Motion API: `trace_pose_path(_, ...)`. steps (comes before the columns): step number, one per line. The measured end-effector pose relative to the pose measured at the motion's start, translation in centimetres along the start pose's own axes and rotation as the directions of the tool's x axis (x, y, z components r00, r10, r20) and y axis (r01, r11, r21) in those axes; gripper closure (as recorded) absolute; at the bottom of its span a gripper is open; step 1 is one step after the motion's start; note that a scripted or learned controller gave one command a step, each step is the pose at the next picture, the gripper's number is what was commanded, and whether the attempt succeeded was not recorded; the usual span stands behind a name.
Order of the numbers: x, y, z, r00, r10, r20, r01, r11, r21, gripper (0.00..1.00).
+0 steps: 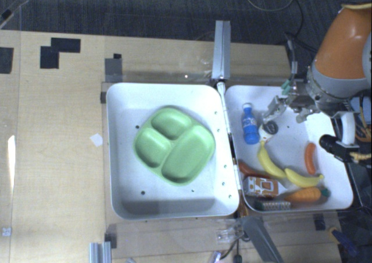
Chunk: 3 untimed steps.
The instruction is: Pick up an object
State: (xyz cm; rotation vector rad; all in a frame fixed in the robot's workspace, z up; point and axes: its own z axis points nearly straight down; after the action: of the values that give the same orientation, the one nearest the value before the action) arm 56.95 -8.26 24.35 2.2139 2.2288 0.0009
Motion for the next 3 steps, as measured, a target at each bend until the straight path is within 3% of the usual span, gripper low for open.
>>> trace_pose_path(1, -1.1, 3.8, 12.1, 0.998, -0.071, 0.0, 0.071, 0.998, -0.002, 0.0)
trace_pose_path(2, -0.8, 3.7, 15.4, 1.0, -0.017, 0.002, 0.017, 1.0, -0.013, 0.0)
trace_pose_path(3, -0.6, 3.8, 14.4, 1.0, -0.021, 0.0, 0.021, 1.0, -0.015, 1.0)
